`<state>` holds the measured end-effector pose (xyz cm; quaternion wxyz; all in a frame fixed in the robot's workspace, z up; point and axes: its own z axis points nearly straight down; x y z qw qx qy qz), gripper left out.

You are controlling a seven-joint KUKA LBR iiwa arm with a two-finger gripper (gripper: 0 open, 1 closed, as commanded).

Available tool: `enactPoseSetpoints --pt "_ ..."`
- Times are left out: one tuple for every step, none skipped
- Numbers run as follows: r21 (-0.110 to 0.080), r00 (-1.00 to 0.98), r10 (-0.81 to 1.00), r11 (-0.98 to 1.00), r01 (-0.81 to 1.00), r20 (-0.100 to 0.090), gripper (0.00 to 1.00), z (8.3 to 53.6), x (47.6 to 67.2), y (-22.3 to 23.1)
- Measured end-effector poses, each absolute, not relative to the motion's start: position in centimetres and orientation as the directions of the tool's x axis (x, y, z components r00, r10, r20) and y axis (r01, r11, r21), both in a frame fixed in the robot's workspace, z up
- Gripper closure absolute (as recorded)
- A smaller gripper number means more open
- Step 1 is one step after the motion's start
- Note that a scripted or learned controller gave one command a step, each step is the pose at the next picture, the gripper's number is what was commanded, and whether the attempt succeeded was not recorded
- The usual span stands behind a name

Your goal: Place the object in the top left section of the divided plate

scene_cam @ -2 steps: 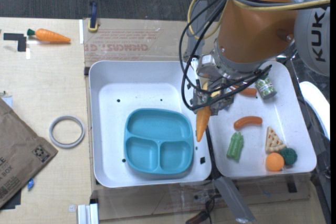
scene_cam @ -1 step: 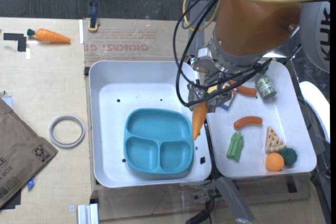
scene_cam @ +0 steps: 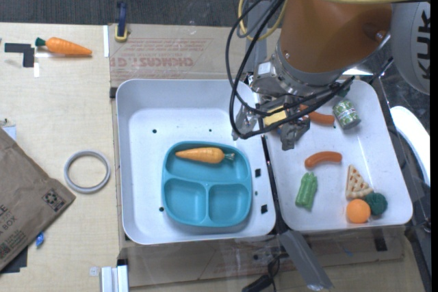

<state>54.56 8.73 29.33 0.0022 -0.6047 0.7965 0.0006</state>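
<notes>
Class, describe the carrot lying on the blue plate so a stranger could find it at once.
Find the left white bin; a blue divided plate sits in it. The carrot lies across the plate's long top section, unlike the other carrot out on the bench.

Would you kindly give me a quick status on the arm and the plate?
Pincer above the seam between bins, nothing seen in it. Carrot lying in the blue divided plate, top section. Nothing blocking the plate.

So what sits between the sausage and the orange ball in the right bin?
In the camera view, the waffle-patterned wedge lies between the sausage and the orange ball, just above the ball and down-right of the sausage.
</notes>
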Motion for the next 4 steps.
enactPoseSetpoints --pt "-0.004 -0.273 -0.962 0.273 -0.962 -0.009 1.00 30.2 54.7 8.8" --pt "-0.003 0.105 -0.994 -0.105 -0.994 -0.005 1.00 36.2 57.0 5.8" --pt "-0.002 0.147 -0.989 -0.147 -0.989 -0.004 1.00 43.8 53.1 2.1" --pt "-0.004 0.295 -0.956 -0.295 -0.956 -0.004 1.00 44.1 59.6 -6.9"
